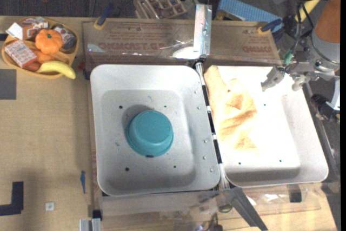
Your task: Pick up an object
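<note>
Teal bowl (150, 132) sat upside down in the left bin (108, 84); the gripper (283, 79), jaws spread and holding nothing, hovered over the right bin's (308, 159) far right corner.

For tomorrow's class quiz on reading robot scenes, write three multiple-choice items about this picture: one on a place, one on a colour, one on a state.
1. Where does the bowl lie?
A. in the left bin
B. in the right bin
C. on the bench

2. What colour is the bowl?
A. red
B. teal
C. black

3. How does the claw stand to the bowl?
A. gripping it
B. resting on it
C. apart from it, over the right bin's far right corner

Answers: 1 A, the bowl sits mid-floor in the left bin. 2 B, its surface is teal. 3 C, the claw hangs at the right bin, far from the bowl.
</note>
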Motion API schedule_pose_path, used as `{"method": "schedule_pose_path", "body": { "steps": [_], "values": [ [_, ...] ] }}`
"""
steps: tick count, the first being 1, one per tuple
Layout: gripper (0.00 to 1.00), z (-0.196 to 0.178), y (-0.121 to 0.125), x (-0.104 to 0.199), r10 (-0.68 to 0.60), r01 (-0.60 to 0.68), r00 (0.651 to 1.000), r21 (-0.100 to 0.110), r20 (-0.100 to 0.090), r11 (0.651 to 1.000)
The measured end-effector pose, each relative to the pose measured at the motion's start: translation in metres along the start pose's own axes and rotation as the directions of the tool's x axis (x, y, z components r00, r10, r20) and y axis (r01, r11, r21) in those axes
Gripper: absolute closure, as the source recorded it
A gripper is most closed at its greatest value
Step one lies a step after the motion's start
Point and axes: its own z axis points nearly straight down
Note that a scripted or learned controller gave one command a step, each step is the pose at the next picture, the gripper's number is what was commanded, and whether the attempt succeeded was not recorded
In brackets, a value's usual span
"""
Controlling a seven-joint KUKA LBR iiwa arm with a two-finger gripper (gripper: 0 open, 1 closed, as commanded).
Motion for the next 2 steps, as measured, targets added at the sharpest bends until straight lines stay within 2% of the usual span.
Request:
{"method": "schedule_pose_path", "body": {
  "steps": [1,2],
  "values": [
    [0.00,0.075,-0.033,0.040,-0.145,0.145,0.989,0.000,0.000,0.989],
    [0.00,0.150,0.018,0.044,-0.370,0.370,0.929,-0.010,0.005,0.929]
  ]
}}
